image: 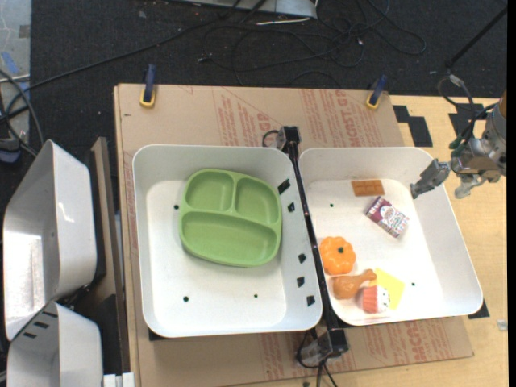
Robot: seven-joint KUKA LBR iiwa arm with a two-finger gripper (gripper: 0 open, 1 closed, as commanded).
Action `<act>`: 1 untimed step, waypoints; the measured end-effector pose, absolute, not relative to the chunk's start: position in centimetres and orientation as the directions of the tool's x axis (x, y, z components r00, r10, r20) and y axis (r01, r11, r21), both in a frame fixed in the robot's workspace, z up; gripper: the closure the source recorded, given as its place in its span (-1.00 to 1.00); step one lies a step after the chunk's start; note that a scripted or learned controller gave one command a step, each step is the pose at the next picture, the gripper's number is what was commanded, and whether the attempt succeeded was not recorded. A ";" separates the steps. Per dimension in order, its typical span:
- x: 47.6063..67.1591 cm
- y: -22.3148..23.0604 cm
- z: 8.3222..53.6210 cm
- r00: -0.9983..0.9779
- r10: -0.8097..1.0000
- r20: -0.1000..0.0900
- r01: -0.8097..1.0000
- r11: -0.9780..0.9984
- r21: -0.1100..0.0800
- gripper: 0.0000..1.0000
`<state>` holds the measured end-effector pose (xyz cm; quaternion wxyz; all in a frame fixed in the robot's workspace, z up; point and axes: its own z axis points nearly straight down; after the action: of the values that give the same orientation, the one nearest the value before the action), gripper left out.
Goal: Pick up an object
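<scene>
Gripper (448, 181) at right bin's (451, 285) upper right rim, fingers spread apart, nothing between them. Right bin: orange block (368, 188) near top; maroon packet (387, 217) just below it, tilted; pumpkin (338, 254) by left wall; drumstick (353, 284) beneath pumpkin, touching yellow wedge (390, 283) and pink cup (372, 300). Left bin (161, 297): green tray (231, 217), three compartments.

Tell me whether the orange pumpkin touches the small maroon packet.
Apart. The camera view shows bare white bin floor between the orange pumpkin and the maroon packet, which lies above and to its right.
</scene>
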<state>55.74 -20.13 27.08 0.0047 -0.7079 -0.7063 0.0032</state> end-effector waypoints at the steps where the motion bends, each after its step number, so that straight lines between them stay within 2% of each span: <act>1: 56.0 -20.1 27.7 -0.001 1.000 -0.001 1.000 0.001 0.000 -1.00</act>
<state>55.96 -20.06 27.72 -0.0002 -0.7067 -0.7075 0.0002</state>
